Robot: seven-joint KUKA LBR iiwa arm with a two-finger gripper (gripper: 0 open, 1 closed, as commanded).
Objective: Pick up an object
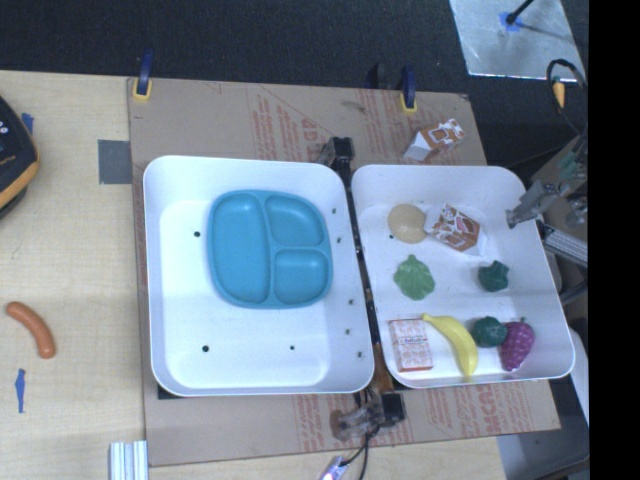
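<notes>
Nothing picked yet; your claw (522,214) waits at the right bin's (533,268) edge.
Largest first: the banana (452,340) lies along the bin's front, clear to take across its middle; claw opening cannot be told.

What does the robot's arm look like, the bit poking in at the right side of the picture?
Little of it shows. At the right edge, by the right bin, sits the gripper: a small grey metal piece, pale and angular, tapering to a darker tip that points toward the bin. Behind it lie more grey and whitish metal parts, too blurred to tell apart. A thin dark cable curves above them.
</notes>
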